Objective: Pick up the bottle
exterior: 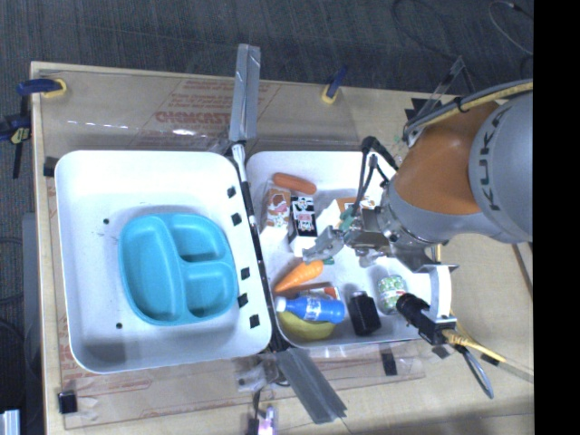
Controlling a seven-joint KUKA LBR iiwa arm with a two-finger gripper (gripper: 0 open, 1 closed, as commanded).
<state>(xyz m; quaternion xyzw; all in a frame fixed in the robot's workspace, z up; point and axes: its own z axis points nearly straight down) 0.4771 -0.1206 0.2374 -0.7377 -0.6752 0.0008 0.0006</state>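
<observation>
Closest to the camera, by the near wall of the right bin, the bottle lies on its side. It is blue, and its white cap points toward the left bin. It rests on a yellow, banana-like thing in the near left corner of the right bin. Just beside the bottle's base, toward the bin's right wall, sits a black block. Next to that is a small green-and-white container, close under the arm's wrist.

In the left bin, a blue divided tray lies flat around the middle of the floor.

A little farther into the right bin, a carrot lies at a slant near the left wall, just beyond the bottle. The gripper hangs over the middle of this bin, just past the carrot and apart from the bottle. Whether it is wide or narrow cannot be told from this angle. The grey arm, with its orange band, reaches in over the bin's right wall.

Farther still, a black-and-white packet and a brown-and-white packet sit side by side near the left wall. An orange-red sausage lies by the far wall.

On the far edge of the bench, a blue clamp sits beyond the right bin, and another blue clamp grips the far left corner.
</observation>
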